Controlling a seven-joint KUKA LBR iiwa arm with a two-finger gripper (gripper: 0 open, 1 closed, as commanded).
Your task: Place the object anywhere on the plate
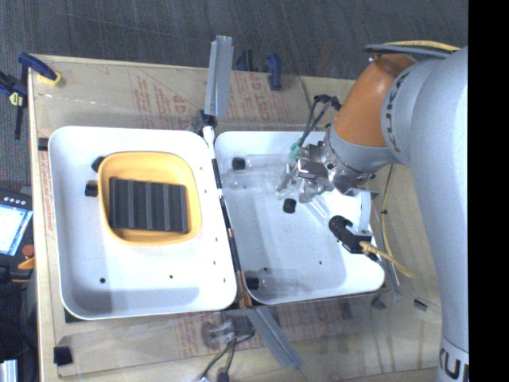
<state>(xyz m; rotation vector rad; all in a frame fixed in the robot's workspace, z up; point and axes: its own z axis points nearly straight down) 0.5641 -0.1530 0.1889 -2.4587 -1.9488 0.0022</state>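
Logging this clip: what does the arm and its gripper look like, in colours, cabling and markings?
The arm is bulky, smooth and grey, with an orange band above the wrist. Thin dark and green cables loop along the wrist down to the gripper, a small metallic silver assembly. Black lettering shows on the grey casing at the lower right.

A yellow plate [151,195] lies flat in the left bin [71,213], a dark ribbed rack on it. In the right bin [302,285], a small black object [289,205], possibly a cap.
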